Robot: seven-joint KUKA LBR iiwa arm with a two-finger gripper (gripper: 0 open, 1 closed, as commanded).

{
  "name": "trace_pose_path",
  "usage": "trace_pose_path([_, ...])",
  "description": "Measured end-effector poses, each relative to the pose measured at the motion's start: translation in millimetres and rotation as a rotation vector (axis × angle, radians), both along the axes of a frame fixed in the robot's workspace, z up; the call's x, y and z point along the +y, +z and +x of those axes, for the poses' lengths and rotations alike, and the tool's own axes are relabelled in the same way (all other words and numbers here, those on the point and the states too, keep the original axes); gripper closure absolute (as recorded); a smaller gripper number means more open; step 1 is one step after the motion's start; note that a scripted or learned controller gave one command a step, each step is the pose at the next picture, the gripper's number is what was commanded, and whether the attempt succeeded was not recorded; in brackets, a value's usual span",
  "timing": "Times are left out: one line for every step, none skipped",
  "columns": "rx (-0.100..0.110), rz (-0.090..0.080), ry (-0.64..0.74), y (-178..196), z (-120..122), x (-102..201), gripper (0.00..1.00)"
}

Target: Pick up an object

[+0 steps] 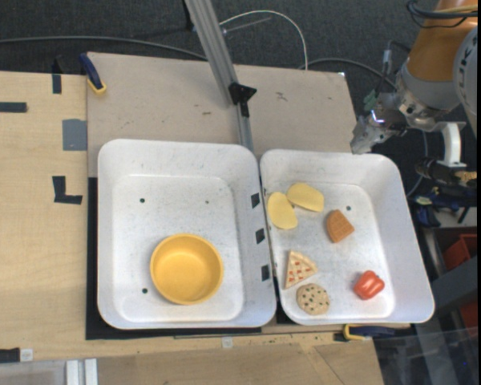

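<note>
Camera view: no item lifted yet. Six small items lie in the right bin, among them a pepper at 5 o'clock and a cookie at 6. Hand hovers beyond the bin's 1 o'clock corner, carrying nothing; finger spacing cannot be told. Approach, grasp and lift all remain.

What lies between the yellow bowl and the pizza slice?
In the camera view, between the yellow bowl and the pizza slice lie bare bin floor and the two bins' adjoining rims, with small black clips.
</note>
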State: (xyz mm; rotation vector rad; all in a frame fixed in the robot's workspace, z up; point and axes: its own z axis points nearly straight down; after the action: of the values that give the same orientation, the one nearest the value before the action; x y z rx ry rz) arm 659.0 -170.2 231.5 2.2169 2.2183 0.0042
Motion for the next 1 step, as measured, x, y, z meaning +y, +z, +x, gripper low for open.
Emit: trace_pose_path([0.004, 0.002, 0.000, 21.6, 0.4, 0.2, 1.00])
